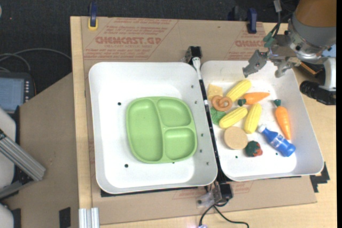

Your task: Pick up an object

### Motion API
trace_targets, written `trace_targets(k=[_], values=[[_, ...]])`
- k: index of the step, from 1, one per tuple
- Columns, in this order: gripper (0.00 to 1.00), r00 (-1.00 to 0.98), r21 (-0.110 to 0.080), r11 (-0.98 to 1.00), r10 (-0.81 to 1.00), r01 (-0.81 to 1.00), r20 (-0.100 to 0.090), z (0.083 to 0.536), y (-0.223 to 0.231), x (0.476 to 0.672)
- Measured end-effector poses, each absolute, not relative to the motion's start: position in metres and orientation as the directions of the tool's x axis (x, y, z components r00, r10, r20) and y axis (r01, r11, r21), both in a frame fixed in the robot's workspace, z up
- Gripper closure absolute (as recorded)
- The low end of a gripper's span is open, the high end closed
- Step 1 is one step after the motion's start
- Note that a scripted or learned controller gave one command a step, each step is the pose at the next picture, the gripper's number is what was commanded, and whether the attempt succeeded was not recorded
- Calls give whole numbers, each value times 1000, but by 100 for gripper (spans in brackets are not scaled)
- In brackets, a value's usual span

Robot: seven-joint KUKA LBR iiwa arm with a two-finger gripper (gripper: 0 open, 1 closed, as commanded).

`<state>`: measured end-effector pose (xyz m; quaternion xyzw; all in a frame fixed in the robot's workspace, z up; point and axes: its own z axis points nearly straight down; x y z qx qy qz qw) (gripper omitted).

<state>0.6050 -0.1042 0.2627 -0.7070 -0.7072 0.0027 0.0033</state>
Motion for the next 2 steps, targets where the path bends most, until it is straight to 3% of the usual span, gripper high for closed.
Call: trace_targets(k=[1, 2], values=[[0, 3, -5, -3, 1000, 1000, 3, 77, -146, 568], [0, 1, -4, -1, 1000, 1000, 1, 81, -145, 569]])
